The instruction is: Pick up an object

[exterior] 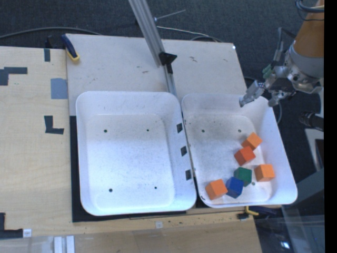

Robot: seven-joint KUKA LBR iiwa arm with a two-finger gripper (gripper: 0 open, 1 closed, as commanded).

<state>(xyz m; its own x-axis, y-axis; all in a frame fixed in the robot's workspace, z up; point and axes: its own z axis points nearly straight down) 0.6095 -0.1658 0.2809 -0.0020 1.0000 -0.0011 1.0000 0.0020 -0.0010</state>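
Nearest the lens, along the bottom edge, runs the wooden bench front (158,231). Above it the left bin (89,141) sits beside the right bin (210,115), touching along their shared rim. A grey metal rail (145,20) slants down from twelve o'clock toward that seam. The arm (310,36) reaches in at two o'clock, its gripper (259,93) hanging over the right bin's upper right rim, fingers spread apart with nothing between them. Well below, toward five o'clock in the right bin, cluster the blocks: four orange blocks (245,155), a green block (243,174) and a blue block (235,186), the last two touching.
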